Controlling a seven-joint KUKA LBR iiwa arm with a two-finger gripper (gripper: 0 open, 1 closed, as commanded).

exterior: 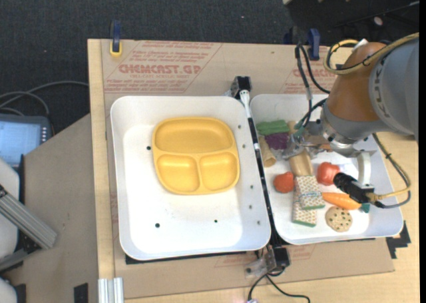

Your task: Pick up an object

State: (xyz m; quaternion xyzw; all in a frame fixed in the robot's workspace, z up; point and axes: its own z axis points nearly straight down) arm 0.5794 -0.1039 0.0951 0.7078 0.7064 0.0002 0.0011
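Arm (373, 88): reaches over the right bin (389, 225), orange band above the wrist.
Gripper (307, 142): low among the food pieces; open or closed cannot be told, hidden under the wrist.
Purple piece (277, 140): just left of the gripper, below a green piece (271, 126).
Tomato (284, 182): nearer the camera than the gripper.
Carrot (341, 200): beside the cookie (339, 218).
Yellow tray (196, 154): well apart, in the left bin (133, 195).

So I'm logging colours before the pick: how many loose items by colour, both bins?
Yellow: 1, the divided tray
Red: 2, tomatoes
Green: 1
Purple: 1
Orange: 1, carrot
Tan: 1, cookie
Green-and-white: 1, box
Total: 8
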